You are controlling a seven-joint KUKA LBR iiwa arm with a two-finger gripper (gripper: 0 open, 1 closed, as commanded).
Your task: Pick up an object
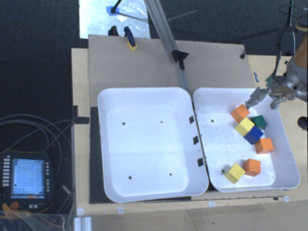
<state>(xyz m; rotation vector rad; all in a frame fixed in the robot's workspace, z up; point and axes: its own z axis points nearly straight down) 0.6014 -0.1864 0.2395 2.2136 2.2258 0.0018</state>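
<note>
**Blocks lying loose in the right bin, gripper hovering at its far corner**

Seven small blocks are resting in the right bin, all toward its right half. An orange block is sitting farthest back, with a yellow block just in front of it, a green block at the yellow one's right and a blue block touching its near side. A second orange block is lying just beyond the blue one, toward the bin's right wall. Nearer the front rim, a third orange block and a second yellow block are sitting side by side, apart from the upper cluster.

The gripper is hanging above the right bin's far right corner, just behind the farthest orange block. Its fingers are spread apart and are gripping nothing. The arm is entering from the right edge.

The left bin is lying alongside, its walls touching the right bin's. Both are sitting on the worktop. A handheld control pendant with a lit screen is lying on the floor at the left, cables trailing from it.
</note>
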